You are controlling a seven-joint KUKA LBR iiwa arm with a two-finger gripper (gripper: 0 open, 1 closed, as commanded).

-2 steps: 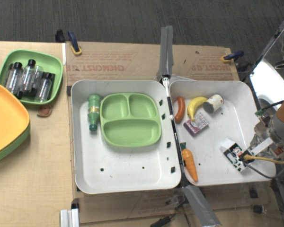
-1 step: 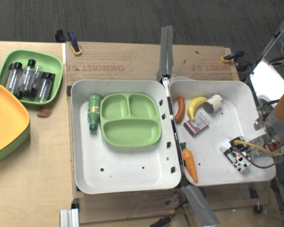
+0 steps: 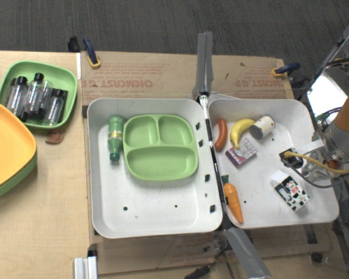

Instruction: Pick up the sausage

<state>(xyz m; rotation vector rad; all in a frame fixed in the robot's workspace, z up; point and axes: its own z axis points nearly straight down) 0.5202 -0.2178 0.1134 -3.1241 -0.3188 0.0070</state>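
The sausage is reddish-brown and lies lengthwise at the upper left of the right bin, close to the wall shared with the left bin. A banana lies just to its right. My gripper hovers at the right bin's right edge, far to the right of the sausage and well apart from it. Nothing shows held in it.
The right bin also holds a cream and grey cylinder, a purple packet, a carrot and a black-and-white box. In the left bin are a green divided plate and a green bottle.
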